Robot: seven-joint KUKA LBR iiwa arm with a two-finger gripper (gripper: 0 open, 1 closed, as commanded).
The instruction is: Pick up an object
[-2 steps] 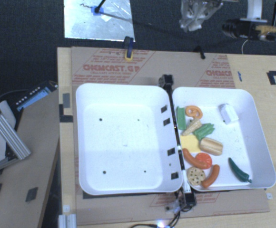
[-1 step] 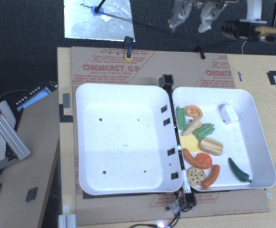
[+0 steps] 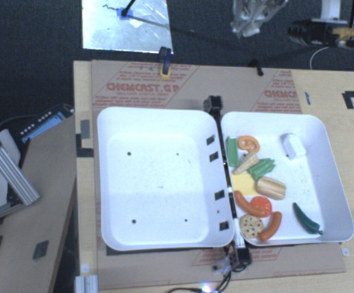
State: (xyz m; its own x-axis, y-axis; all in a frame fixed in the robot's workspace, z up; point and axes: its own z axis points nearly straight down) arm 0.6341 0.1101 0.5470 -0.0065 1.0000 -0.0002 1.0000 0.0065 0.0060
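Note:
The right bin (image 3: 331, 163) holds several toy foods. A pretzel (image 3: 248, 143), a green pod (image 3: 231, 151), a pale corn piece (image 3: 246, 162) and a green vegetable (image 3: 262, 167) lie near its left wall. Below them are a yellow slice (image 3: 242, 182), a bread roll (image 3: 271, 188), a tomato (image 3: 261, 205), a cookie (image 3: 250, 226) and an orange sausage (image 3: 271, 224). A white block (image 3: 293, 146) sits at the far right, and a dark green pepper (image 3: 306, 218) lies at the near right. My gripper (image 3: 248, 17) hangs blurred beyond the bench's far edge, well away from the bins.
The left bin (image 3: 158, 176) lies beside the right one, with black clips (image 3: 216, 157) along the shared wall. A yellow and blue clamp (image 3: 164, 63) stands at the bench's far edge. A shiny sheet (image 3: 126, 15) lies behind it. A metal frame (image 3: 6, 170) stands at the left.

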